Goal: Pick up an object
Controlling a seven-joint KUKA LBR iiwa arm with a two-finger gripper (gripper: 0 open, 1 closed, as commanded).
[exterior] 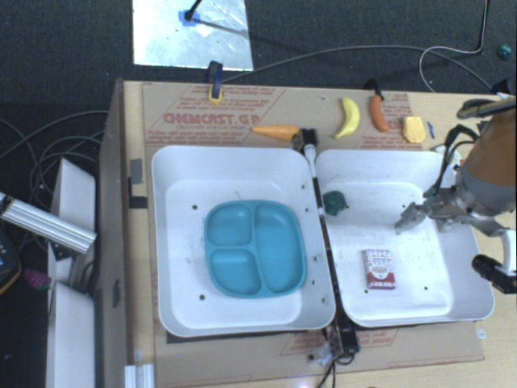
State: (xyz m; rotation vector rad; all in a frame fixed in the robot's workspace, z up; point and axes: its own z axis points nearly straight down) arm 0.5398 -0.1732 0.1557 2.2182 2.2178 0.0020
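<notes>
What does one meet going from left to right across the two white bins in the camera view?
Blue divided plastic plate → small dark green object → red and white flat box → grey gripper.

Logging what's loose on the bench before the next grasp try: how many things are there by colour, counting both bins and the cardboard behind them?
Blue: 1, divided plate
Green: 1, small object
Red: 1, small box
Orange: 2, carrot, sausage-shaped toy
Yellow: 2, banana, block
Total: 7

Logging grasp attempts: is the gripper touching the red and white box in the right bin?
Apart. The camera view shows the gripper above bare white bin floor, with a plain gap to the red and white box lying nearer the front.
</notes>
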